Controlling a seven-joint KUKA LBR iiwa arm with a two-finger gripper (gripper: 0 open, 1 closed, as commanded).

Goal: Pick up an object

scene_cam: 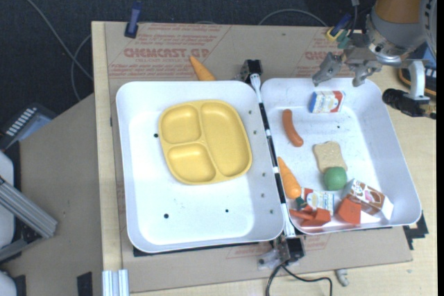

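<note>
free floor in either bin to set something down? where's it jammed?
Left bin: bare strip in front of the yellow divided plate, plus its left margin. Right bin: open floor between the sausage and the right wall, below the small carton. Crowded: the right bin's near corner, with carrot, green ball and packets.

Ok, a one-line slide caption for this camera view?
Open gripper hovers above a small carton in the right bin; yellow tray sits in the left bin.
</note>
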